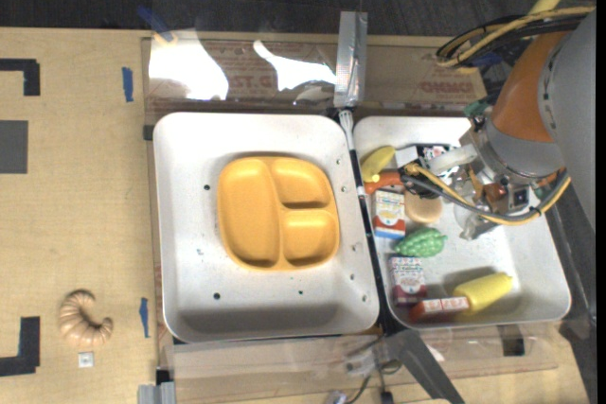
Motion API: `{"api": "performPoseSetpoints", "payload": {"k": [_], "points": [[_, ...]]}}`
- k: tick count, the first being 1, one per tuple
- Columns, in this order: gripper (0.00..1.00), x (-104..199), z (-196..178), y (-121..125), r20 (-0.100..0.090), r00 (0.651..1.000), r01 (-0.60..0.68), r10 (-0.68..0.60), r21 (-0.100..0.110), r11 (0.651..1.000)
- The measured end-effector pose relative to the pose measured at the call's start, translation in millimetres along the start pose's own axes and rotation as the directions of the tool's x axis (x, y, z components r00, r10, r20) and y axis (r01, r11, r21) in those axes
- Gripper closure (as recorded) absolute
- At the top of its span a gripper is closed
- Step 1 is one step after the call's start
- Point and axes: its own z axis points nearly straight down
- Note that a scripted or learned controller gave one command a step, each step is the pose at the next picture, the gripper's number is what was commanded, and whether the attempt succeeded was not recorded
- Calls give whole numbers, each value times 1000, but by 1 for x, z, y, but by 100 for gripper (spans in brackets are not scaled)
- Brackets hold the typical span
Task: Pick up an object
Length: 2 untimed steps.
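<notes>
Two shallow white bins sat side by side on the bench, and the action was all in the right bin (542, 253). The grey arm with the orange band (530, 99) reached in from the right, its gripper (473, 208) low over the middle of that bin amid a tangle of cables. Whether the gripper was released or clenched could not be told from this angle, and nothing could be seen held in it.

Plenty of candidates lay within reach. A green knobbly plastic toy (421, 243) lay just left of the gripper. A tan round piece (423, 205) and a red-and-white packet (388, 209) crowded together beyond it. A curved yellow piece (377, 160) rested at the far left corner, and a yellow cylinder-shaped toy (483, 289) lay near the front, beside a flat red wrapper (409, 283). The left bin (172, 203) held only a yellow divided plastic tray (279, 208).

The step in hand looked like the descent onto a target. To do it well, the smart choice was the green toy or the yellow cylinder: each had some clear floor around it. The gripper would want to straddle the narrow side, drop straight down and close squarely. The crowded cluster at the left risked a glancing, empty grab.
</notes>
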Motion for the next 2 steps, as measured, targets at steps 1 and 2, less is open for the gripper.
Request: {"api": "performPoseSetpoints", "payload": {"k": [1, 2], "points": [[100, -3, -145, -15, 5, 755, 656, -656, 0, 755], [100, 6, -129, 16, 7, 653, 758, -758, 6, 653]]}}
